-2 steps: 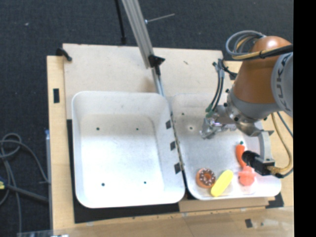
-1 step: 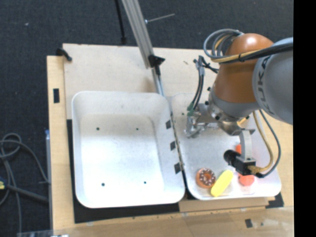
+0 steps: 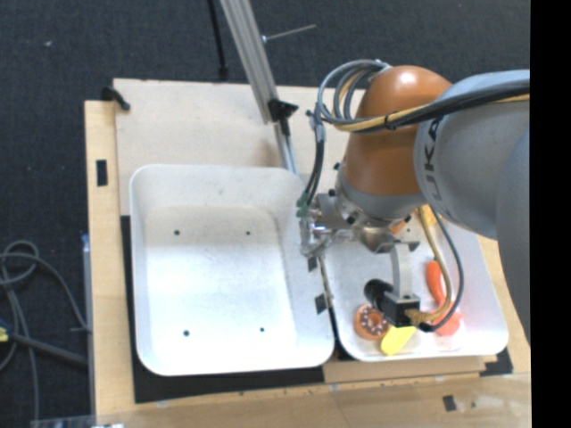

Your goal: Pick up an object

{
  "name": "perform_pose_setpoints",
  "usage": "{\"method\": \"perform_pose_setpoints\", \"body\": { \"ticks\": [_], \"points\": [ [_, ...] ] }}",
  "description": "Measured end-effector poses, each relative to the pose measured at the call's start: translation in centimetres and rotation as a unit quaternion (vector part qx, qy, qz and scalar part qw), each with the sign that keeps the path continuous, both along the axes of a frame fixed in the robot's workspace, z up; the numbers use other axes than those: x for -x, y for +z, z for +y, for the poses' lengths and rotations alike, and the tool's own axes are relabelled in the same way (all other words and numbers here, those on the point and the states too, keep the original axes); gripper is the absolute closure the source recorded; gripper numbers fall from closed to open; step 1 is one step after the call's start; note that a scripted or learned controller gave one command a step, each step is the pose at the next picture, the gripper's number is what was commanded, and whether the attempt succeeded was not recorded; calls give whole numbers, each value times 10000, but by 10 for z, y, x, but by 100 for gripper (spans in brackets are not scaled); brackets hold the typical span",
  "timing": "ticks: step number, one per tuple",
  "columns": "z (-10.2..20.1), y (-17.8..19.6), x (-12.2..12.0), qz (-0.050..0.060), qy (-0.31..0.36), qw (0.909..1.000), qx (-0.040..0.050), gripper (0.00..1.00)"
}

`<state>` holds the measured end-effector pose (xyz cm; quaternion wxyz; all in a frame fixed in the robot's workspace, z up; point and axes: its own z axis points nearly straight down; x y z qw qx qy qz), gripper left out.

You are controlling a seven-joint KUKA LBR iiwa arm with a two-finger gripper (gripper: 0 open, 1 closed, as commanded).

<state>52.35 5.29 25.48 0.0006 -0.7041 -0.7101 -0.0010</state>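
Four small things lie in the right bin point(image 3: 489, 321), all toward its near end: one orange carrot-shaped piece point(image 3: 434, 279) by the right wall, one round brown disc point(image 3: 367, 321), one yellow block point(image 3: 398, 340) just beside the disc on its near right, and one red piece point(image 3: 451, 325), partly behind a cable. The gripper point(image 3: 373, 235) hangs over the bin's far left part, above the things; whether it is spread or closed I cannot tell, and nothing shows in its hold. One left bin point(image 3: 223, 266) sits alongside, touching the right one.
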Motion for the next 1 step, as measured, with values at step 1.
{"method": "perform_pose_setpoints", "body": {
  "ticks": [1],
  "points": [
    [32, -18, 18, 8, -16, 10000, 9, 100]
  ]
}}
